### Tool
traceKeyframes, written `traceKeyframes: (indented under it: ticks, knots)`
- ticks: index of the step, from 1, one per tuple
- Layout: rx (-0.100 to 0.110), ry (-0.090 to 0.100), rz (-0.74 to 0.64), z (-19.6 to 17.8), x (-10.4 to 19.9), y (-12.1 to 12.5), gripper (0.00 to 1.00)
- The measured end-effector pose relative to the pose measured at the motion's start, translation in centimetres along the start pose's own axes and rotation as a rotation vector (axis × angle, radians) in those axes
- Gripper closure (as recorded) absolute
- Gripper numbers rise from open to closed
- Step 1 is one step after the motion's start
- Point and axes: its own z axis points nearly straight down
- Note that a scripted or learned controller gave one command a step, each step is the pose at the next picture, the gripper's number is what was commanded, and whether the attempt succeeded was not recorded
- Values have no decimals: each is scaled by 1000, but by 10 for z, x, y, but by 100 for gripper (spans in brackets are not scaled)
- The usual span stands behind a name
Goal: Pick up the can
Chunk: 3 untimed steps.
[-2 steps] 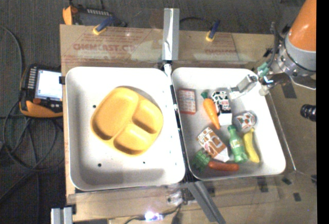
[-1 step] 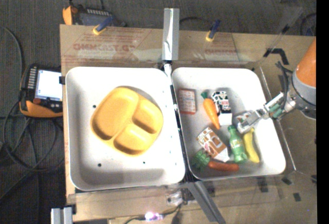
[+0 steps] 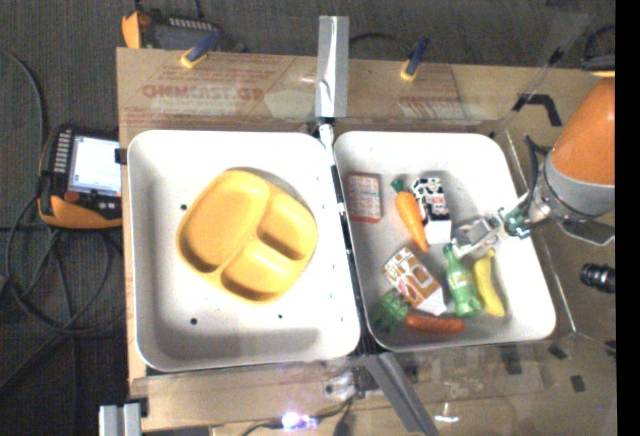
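gripper hangs low in the right bin, apparently unclenched with nothing between its fingers — approach step, i'd judge. can lies well off to its left by the bin's inner wall. next move calls for crossing over the carrot — green bottle and banana crowd just below.

Legible text, one item only:
- Cardboard sheet under bins, far side: faint red print, reversed/upside-down, letters not readable w/ certainty.
- Red-and-white flat pack, right bin, far-left corner: label print present, too small to read.
- Handheld pendant, left of bench: lit screen, content illegible.
No nos. or brands readable.
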Motion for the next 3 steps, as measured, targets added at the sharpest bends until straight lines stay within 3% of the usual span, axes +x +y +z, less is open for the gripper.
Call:
traceKeyframes:
  ticks: [1,2,3]
  knots:
    - [-26,-22,-49,39,-14,5,0]
    - [0,0,167,-14,-24,28,0]
    - [-8,4,168,62,-15,24,0]
